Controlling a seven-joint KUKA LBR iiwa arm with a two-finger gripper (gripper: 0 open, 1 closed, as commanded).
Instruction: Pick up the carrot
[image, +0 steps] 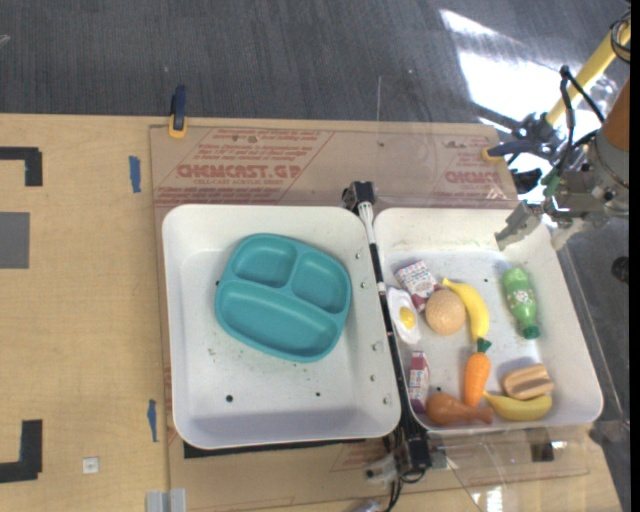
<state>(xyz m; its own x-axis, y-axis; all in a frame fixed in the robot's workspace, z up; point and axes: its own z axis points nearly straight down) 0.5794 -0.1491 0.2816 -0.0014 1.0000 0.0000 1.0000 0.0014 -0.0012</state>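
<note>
The arm (610, 60) enters from the upper right, its wrist angled down and to the left. The gripper (533, 222) hangs at the frame's right side with its two fingers (513, 228) spread apart, nothing between them, pointing downward.

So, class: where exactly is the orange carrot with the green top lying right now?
In the camera view, the orange carrot with the green top lies in the right-hand white bin, toward its near edge, just below the upper yellow banana and left of the hot dog bun.
</note>
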